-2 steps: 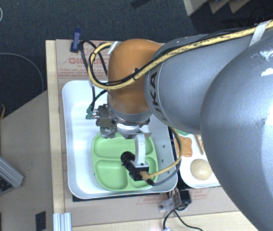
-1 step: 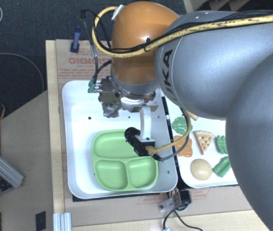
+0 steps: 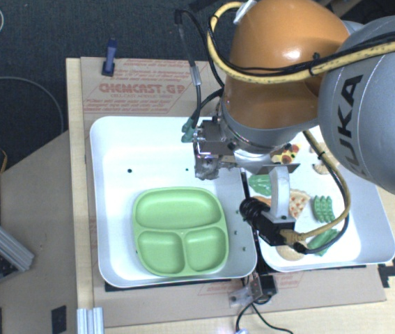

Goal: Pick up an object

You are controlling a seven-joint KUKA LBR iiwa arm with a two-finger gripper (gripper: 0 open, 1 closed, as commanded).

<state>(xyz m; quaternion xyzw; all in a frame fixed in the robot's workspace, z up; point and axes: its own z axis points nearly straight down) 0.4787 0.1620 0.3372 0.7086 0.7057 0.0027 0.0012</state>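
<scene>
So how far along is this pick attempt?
Done: nothing visibly. The green divided plate lies flat in the left bin, and small items such as the green ridged piece lie in the right bin. In hand: the arm hangs low over where the bins meet, with no object visibly held. Left: grasping and lifting something.

A brown board [image 3: 141, 82] printed with red lettering is laid on the pale bench [image 3: 68, 186]. Two white bins are set side by side on the board, the left bin [image 3: 113, 152] and the right bin [image 3: 373, 218]. A blue clip [image 3: 109, 58] is seen at the board's far left corner.
</scene>
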